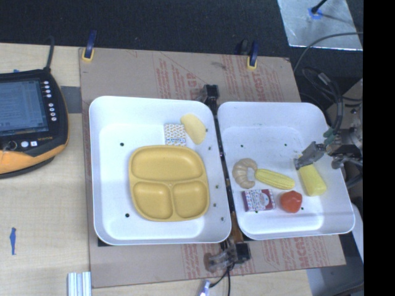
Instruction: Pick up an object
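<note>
Yellow block (311,179) loose near right bin's (271,106) edge, within easy reach. Poised just beside it, gripper (308,159). Cannot tell whether spread or closed.

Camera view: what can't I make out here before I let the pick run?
- Gripper, camera view: small and blurred at the right bin's far side; finger state and any contact with the yellow block unreadable.
- Arm, camera view: cut off at the right side.
- Red packet and white packet, camera view: print too small to read.
- Handheld screen, camera view: text too small, cut by left edge.
</note>
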Controlling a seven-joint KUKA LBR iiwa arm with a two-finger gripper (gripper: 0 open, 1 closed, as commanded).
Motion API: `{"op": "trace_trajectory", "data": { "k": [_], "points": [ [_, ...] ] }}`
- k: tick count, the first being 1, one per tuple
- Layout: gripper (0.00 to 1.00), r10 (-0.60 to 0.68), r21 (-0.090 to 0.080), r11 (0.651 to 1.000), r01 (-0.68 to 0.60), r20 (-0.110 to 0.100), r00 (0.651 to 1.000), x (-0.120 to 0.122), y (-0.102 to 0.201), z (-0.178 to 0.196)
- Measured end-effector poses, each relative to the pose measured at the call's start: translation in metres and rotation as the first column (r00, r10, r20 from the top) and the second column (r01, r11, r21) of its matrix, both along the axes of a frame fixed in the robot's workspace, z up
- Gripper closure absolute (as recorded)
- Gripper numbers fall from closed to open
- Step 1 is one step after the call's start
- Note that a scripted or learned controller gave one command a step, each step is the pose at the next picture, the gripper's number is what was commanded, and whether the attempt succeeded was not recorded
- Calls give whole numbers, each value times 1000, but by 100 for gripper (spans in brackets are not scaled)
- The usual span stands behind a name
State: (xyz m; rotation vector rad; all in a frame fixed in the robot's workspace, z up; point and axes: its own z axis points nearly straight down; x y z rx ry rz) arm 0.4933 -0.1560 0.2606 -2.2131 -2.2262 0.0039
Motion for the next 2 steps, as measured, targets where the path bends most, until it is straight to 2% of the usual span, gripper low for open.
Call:
{"op": "trace_trajectory", "data": {
  "k": [1, 2],
  "points": [
    [0, 2, -1, 1000, -2, -4, 1000, 72, 21, -126],
    [0, -4, -1, 1000, 4, 3, 1000, 114, -38, -84]
  ]
}}
